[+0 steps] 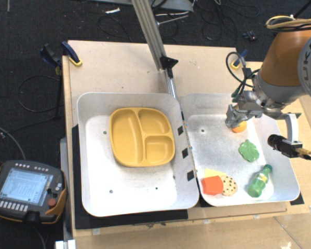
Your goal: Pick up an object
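Note:
My gripper (235, 120) hangs low over the back of the right bin (212, 139), right against a small orange object (240, 128) that peeks out beneath it. In front of it lie a green leafy piece (248, 151), a green bottle (259, 181), a red block (212, 185) on a yellow slice (211, 173), and a spotted cookie (229, 185).
The left bin (93, 154) bears a yellow divided plate (143, 137). A metal pole (151, 27) slants up from between the bins. A teach pendant (25, 190) lies off the bench at lower left.

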